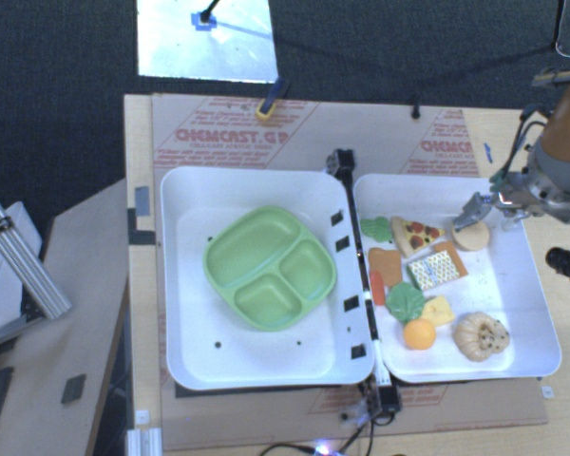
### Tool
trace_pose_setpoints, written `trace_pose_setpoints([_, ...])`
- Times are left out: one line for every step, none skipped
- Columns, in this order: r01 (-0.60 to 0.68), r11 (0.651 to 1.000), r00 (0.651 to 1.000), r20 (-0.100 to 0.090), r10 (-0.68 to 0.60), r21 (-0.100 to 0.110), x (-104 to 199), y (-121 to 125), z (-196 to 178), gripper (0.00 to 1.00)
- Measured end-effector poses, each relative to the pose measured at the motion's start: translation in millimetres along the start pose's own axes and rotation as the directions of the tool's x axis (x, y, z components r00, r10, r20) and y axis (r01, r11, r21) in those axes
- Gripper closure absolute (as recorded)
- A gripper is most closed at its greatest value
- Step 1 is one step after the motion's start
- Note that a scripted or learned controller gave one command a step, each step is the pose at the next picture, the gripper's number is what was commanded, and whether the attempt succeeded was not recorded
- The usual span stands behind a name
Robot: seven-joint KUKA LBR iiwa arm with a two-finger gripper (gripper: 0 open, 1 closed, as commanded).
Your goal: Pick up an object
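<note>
The right bin (532, 293) holds toy food. A pizza slice (416, 234) lies beside a green piece (376, 227) near the divider. Below them are an orange-brown slab (385, 267), a patterned cracker (435, 270), a green leafy piece (405, 302), a yellow cheese block (439, 310), an orange (419, 334) and a speckled cookie (482, 335). A pale round piece (472, 237) sits at the bin's upper right. My gripper (472, 213) hangs right above that pale piece, reaching in from the right.
The left bin (190, 350) contains a green three-compartment plate (270, 268). A black divider strip (353, 255) runs between the bins. Cardboard (237, 131) lies under both bins, and a grey sheet (205, 27) sits beyond it.
</note>
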State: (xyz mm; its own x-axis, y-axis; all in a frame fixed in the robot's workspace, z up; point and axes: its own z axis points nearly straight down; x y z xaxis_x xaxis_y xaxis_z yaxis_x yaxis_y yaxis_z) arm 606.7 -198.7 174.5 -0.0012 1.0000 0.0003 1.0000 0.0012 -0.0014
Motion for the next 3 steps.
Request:
trace_pose_setpoints([0.000, 1.000, 1.000, 0.000, 0.000, 0.001, -4, 5, 44, 0.00])
trace_pose_setpoints([0.000, 1.000, 1.000, 0.000, 0.000, 0.001, -3, 5, 92, 0.00])
trace_pose_setpoints([0.001, 1.000, 1.000, 0.002, -0.001, -0.007, -4, 8, 78, 1.00])
